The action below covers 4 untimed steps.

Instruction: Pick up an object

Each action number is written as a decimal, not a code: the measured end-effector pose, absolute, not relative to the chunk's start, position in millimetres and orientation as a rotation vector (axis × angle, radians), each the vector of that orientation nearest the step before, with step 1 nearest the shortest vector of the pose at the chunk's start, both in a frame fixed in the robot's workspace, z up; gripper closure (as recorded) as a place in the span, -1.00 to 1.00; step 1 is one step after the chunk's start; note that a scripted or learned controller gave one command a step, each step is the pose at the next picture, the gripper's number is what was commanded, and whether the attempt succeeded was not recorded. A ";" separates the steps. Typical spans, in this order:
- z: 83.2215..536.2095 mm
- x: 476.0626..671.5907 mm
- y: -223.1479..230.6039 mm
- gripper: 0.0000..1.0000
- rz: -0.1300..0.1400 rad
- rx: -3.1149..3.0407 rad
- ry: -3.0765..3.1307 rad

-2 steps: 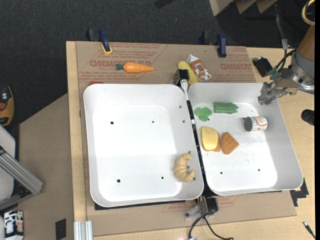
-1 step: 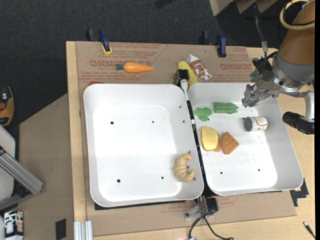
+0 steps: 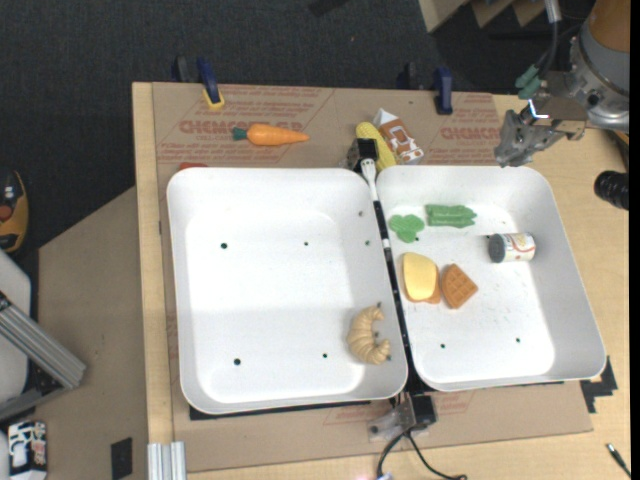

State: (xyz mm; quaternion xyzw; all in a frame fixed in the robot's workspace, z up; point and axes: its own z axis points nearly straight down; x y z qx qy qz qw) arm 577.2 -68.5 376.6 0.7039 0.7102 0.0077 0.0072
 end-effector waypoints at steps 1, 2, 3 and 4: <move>498.0 532.4 -33.1 1.00 0.021 2.206 2.219; 537.9 555.2 -171.8 1.00 0.000 2.227 2.198; 535.9 534.3 -47.9 1.00 0.004 2.209 2.238; 535.8 511.3 -149.1 1.00 -0.003 2.232 2.208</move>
